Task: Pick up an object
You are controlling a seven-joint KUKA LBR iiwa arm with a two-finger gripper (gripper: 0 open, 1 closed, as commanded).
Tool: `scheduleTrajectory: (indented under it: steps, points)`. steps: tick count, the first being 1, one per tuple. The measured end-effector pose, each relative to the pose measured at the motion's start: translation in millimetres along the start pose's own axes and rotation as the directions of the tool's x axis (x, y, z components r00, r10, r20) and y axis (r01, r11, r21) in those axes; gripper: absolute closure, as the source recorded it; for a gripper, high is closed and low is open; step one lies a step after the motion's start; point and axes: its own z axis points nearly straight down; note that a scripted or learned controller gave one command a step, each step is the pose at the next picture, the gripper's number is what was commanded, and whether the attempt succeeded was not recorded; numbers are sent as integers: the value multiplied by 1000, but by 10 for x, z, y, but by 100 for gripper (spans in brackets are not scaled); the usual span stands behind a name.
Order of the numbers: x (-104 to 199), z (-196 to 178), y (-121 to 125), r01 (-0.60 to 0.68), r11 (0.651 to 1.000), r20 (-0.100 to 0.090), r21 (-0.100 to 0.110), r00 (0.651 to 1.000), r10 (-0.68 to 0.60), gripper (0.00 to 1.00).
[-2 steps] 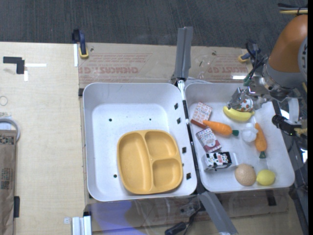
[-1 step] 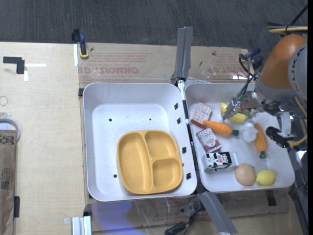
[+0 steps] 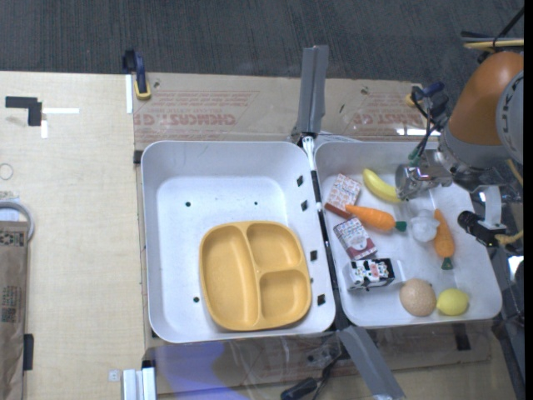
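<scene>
Left bin (image 3: 166,223): holds a yellow three-compartment plate (image 3: 254,273), lying flat toward the near side. No other item seen in it.

Right bin (image 3: 491,298): holds all loose items. From its left side: a small red-and-white packet (image 3: 342,192) near the dividing wall, a second printed packet (image 3: 355,237) below it, and a small black-and-white carton (image 3: 371,273) nearer the front. An orange toy carrot (image 3: 371,217) lies across the middle. A yellow banana (image 3: 381,187) lies behind it, its right end just beside the hand. A beige egg-shaped item (image 3: 418,297) and a yellow lemon (image 3: 453,302) sit side by side at the front. A second carrot (image 3: 444,238) lies at the right, next to a pale, unclear item.

Hand (image 3: 410,183): low over the rear of the right bin, at the banana's right end. Whether it is released or clenched cannot be told from this view; nothing is visibly between the fingers.

Progress, as a judgement: nothing is lifted. Every item rests on the bin floor. The arm appears positioned for a grasp, most likely on the banana. Grasp and lift remain to be done.

Condition of likely target: the banana is short, curved, smooth, lying flat and slanted, clear of the carrot in front.
</scene>
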Motion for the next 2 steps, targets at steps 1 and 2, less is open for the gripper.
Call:
scheduleTrajectory:
  steps: [1, 2]
  points:
    - [-155, 196, -130, 53, 999, -10, 14, 999, -53, 100]
    - [2, -264, 185, -208, 978, -5, 14, 978, 208, 100]
